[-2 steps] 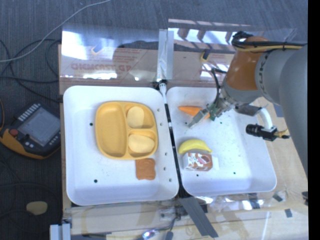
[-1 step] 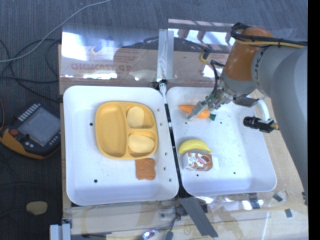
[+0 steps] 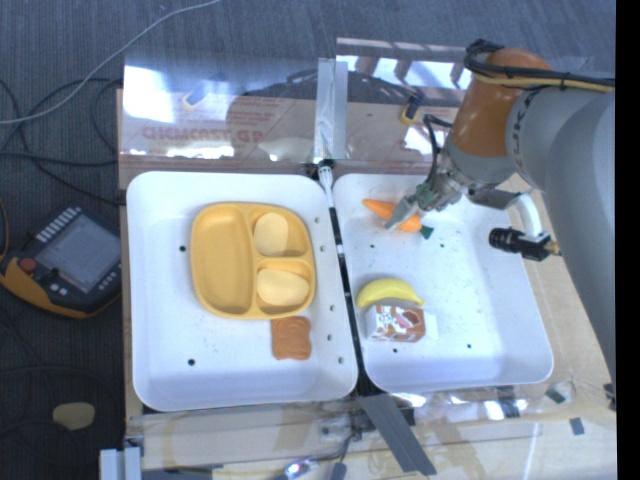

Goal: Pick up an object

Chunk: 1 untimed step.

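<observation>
Both white bins (image 3: pixel 160 298) look like smooth, faintly speckled plastic, the yellow divided tray (image 3: pixel 215 263) at nine o'clock a glossy moulded plastic, the banana (image 3: pixel 388 291) and orange carrot (image 3: pixel 380 208) smooth toy plastic, the clear screen (image 3: pixel 230 118) at twelve o'clock glaringly shiny, and the surrounding grey floor (image 3: pixel 60 38) a matt ribbed carpet

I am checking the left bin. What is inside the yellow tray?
The yellow tray holds two pale round pieces in its small compartments; the long compartment looks bare. What lies under them is covered.
</observation>
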Tool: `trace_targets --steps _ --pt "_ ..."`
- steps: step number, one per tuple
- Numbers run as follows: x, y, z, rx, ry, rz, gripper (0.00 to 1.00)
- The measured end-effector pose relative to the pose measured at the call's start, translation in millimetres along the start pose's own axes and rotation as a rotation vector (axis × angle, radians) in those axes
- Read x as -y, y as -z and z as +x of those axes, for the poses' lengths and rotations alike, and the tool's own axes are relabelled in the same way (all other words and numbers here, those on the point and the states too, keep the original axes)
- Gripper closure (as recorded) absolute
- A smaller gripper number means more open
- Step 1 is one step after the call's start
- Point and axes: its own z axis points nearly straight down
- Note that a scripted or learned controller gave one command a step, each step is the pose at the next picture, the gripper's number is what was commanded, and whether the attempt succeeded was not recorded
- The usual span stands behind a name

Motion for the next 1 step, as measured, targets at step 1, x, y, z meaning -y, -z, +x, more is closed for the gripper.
trace_targets --steps 1 --pt "3.8 86.1 78.4 -0.005 -0.011 0.004 1.00"
